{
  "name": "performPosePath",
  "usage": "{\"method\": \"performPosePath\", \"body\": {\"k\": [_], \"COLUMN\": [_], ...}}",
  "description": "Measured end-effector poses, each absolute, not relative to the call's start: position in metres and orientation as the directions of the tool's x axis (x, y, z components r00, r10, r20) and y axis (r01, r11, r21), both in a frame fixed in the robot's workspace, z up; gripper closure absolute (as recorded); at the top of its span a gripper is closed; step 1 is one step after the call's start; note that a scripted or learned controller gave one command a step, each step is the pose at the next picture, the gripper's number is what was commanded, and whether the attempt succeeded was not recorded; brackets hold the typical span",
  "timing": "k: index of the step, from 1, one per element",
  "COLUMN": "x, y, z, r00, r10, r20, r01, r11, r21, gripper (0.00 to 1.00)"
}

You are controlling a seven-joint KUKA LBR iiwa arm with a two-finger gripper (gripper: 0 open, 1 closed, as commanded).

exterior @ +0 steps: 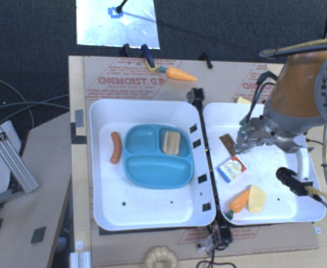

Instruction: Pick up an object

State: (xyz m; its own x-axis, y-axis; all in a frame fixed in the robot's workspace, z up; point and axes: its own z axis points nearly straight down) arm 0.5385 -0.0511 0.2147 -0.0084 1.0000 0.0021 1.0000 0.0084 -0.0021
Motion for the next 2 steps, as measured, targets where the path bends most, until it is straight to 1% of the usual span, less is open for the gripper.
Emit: {"method": "performPosePath", "body": {"k": [1, 2], "x": [0.5318, 0.5376], "y": [-0.045, -0.0503], "z": [0.2213, 0.2156], "r00": [-0.007, -0.002], "r10": [1.0, 1.0], "r20": [0.001, 0.0], "r01": [1.0, 1.0], "r11": [0.007, 0.002], "r21": [0.001, 0.002], "gripper": [1.0, 1.0]}}
